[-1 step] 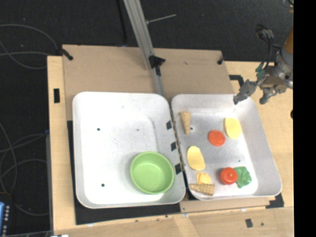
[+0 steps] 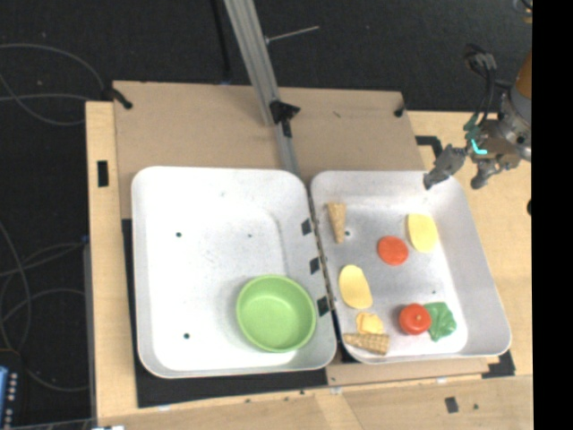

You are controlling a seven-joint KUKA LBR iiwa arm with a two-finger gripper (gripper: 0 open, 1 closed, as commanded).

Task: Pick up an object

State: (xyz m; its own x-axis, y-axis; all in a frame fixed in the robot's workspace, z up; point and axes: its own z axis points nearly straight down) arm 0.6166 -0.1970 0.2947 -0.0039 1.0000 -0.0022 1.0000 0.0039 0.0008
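The gripper (image 2: 459, 170), its fingers spread and holding nothing, hovers over the right bin's (image 2: 483, 276) upper rim at 1 o'clock; no pick is yet made. The yellow piece (image 2: 423, 232) and orange ball (image 2: 392, 250) lie near below at 6 o'clock, with bare floor around them.

Even overhead light washes my two shallow white plastic bins (image 2: 224, 213) pale; shadows faint, picture slightly soft.

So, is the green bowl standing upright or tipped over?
Upright. The green bowl sits in the left bin with its round opening facing up, and its inside looks empty.
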